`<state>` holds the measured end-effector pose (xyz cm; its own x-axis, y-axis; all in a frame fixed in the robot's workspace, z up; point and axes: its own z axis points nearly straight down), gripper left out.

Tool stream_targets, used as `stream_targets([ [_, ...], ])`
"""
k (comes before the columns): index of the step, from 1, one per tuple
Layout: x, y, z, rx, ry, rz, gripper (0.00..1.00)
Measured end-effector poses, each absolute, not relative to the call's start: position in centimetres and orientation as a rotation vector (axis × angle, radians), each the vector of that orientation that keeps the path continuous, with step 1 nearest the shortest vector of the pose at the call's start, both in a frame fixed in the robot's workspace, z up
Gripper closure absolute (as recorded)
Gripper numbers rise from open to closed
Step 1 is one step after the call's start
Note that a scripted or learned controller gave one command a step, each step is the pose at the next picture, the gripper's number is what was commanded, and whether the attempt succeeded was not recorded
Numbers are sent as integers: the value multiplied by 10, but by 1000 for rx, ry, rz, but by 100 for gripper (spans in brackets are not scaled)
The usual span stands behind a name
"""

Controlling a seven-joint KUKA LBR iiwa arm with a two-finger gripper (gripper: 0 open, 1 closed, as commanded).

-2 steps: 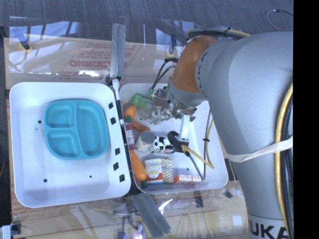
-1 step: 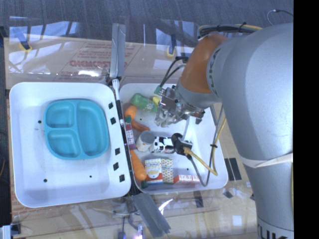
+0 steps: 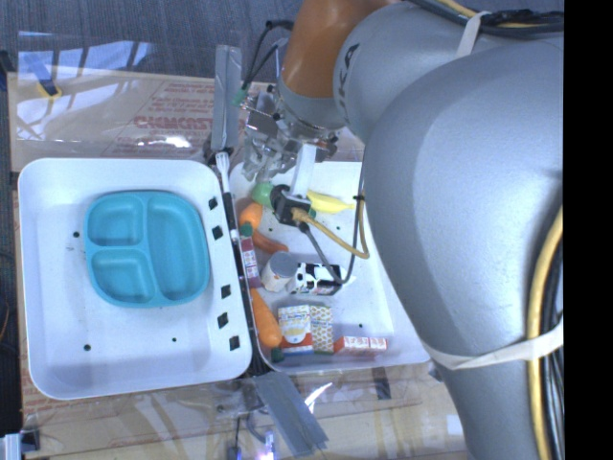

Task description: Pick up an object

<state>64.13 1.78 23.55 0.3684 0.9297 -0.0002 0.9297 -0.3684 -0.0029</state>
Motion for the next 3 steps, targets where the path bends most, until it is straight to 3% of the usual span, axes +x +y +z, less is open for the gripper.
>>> stream_targets([
  [1,653,12,221,-2744,-1526,5,100],
  [2,649,98,290,-2826,-1369,3,100],
  [3,648,151,265,-2804,-1410,10,100],
])
